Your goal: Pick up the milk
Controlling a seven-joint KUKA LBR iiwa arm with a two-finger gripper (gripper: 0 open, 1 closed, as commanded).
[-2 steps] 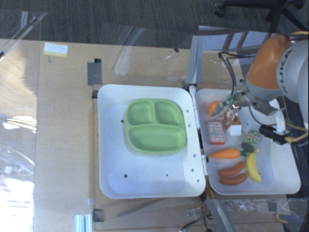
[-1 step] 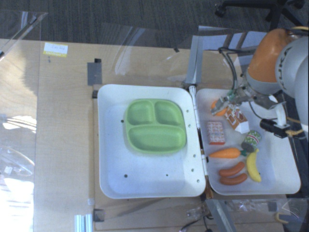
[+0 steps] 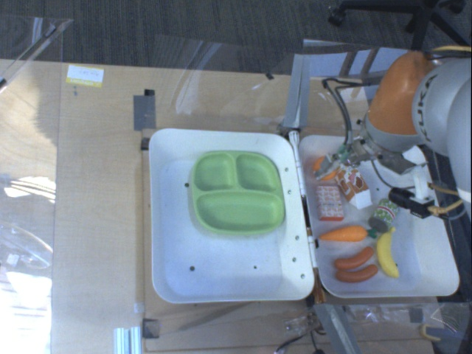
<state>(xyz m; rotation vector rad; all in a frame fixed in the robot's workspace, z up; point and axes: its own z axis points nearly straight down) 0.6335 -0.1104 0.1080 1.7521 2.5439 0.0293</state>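
Note:
The milk [image 3: 355, 184] is a small orange-and-white carton lying on its side in the upper part of the right bin [image 3: 428, 271]. My gripper [image 3: 345, 155] hangs from the grey arm with its orange band, just above the carton's upper left end and very close to it. I cannot make out whether it touches the carton, and the wrist hides part of the bin behind it.
Around the milk lie a red-patterned box [image 3: 330, 202], a small green can [image 3: 383, 213], a carrot [image 3: 344, 234], a banana [image 3: 388, 254], two sausages [image 3: 355, 265] and an orange piece [image 3: 318, 164]. The left bin [image 3: 221, 271] holds a green divided plate [image 3: 237, 193].

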